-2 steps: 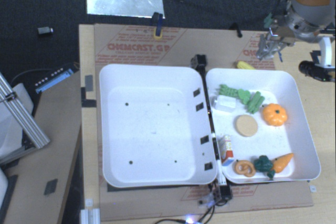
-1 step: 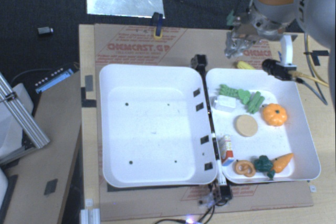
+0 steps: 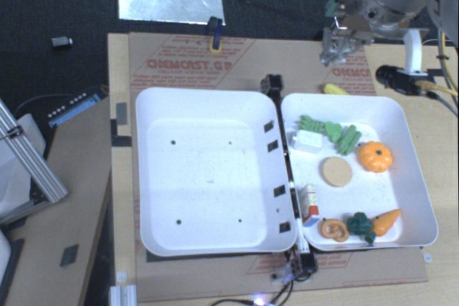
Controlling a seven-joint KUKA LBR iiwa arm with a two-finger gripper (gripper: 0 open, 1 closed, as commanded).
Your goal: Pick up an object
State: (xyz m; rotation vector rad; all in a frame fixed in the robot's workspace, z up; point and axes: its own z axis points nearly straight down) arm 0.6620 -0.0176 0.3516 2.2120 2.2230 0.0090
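Nearest the camera, along the front wall of the right bin [image 3: 419,186], lie a pretzel [image 3: 333,229], a green broccoli piece [image 3: 361,225] and an orange carrot [image 3: 386,221]. A small red-and-white tube [image 3: 311,202] rests against the divider. Mid-bin sit a tan disc [image 3: 336,172] and an orange pumpkin [image 3: 375,156]. Farther back lie a white block [image 3: 308,141] and green pods [image 3: 336,132]. The left bin [image 3: 154,175] adjoins. A yellow item [image 3: 334,89], possibly a banana, lies on the bench beyond. The claw [image 3: 338,46] hangs above the bench behind the right bin, carrying nothing; its finger state cannot be determined.
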